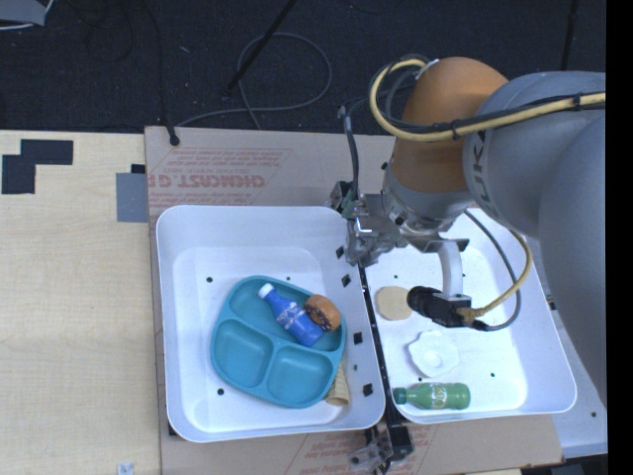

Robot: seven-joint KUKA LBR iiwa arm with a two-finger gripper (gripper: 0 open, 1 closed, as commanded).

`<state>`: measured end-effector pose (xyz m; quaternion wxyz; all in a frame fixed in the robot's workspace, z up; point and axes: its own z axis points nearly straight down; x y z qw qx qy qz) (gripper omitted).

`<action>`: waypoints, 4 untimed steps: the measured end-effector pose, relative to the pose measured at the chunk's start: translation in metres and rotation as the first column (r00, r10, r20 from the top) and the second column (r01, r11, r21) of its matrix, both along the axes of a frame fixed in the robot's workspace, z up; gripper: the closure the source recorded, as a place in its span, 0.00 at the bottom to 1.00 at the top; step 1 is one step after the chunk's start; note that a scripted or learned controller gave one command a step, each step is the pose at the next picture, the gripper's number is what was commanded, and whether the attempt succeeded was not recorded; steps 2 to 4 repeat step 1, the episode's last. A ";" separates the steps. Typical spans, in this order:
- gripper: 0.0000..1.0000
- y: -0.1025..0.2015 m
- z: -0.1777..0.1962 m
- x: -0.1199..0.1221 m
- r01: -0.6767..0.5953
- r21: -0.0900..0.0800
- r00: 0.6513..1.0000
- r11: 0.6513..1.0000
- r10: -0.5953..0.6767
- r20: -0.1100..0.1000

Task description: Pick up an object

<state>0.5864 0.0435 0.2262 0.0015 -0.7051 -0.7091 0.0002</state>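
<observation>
green plastic bottle (431, 396) with a white cap is lying on its side near the front edge of the right bin (554, 364), nothing touching it. just behind it there's a white crumpled-looking thing (433, 352), and behind that a tan round disc (393, 303) flat on the bin floor, right by the divider between the bins.

left bin (188, 265) has a blue divided tray (267, 354) sitting in it at an angle. on the tray's back-right part there's a small blue bottle (290, 314) with a white cap, and a brown donut-ish thing (323, 312) right up against it. something tan (339, 391) pokes out from under the tray's front-right corner.

the gripper (358, 240) hangs over the divider near the back of the bins, well away from the green bottle. honestly can't tell how it's set, too cluttered there. a black cable end (440, 306) hangs off the arm just above the white thing, next to the disc.
</observation>
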 end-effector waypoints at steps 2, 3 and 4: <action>1.00 0.046 -0.008 0.017 0.001 -0.001 1.000 1.000 -0.001 -0.001; 1.00 0.046 -0.008 0.017 0.001 -0.001 1.000 1.000 -0.001 -0.001; 1.00 0.046 -0.008 0.017 0.001 -0.001 1.000 1.000 -0.001 -0.001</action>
